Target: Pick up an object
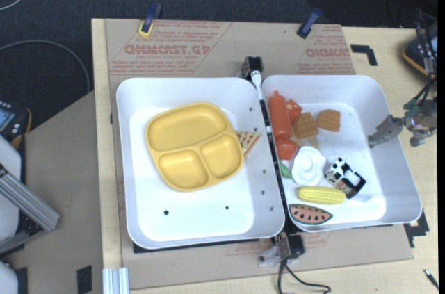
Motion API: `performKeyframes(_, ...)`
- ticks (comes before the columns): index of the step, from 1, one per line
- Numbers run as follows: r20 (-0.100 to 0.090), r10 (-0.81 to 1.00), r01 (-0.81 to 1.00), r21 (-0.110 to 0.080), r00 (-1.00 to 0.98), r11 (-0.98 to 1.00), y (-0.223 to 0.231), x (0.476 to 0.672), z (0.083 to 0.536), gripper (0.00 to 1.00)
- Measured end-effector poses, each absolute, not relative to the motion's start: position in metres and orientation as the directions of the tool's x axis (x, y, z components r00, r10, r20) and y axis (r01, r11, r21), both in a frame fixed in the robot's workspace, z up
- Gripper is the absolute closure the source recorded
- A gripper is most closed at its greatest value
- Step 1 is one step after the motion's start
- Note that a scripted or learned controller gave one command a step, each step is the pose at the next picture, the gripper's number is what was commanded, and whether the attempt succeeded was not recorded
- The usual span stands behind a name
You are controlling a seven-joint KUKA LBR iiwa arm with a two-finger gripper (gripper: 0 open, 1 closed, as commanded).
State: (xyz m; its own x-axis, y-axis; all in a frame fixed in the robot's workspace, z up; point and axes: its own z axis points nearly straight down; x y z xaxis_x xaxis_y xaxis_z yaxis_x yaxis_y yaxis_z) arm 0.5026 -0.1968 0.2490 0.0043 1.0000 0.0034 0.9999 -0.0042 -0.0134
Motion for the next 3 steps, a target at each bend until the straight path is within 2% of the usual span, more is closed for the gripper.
performKeyframes(1,0.0,1.0,1.0,0.0,0.0,0.0,-0.196,0.505,0.256,0.0)
performKeyframes(3,0.002,1.0,1.0,-0.002,0.0,0.0,-0.196,0.502,0.135,0.0)
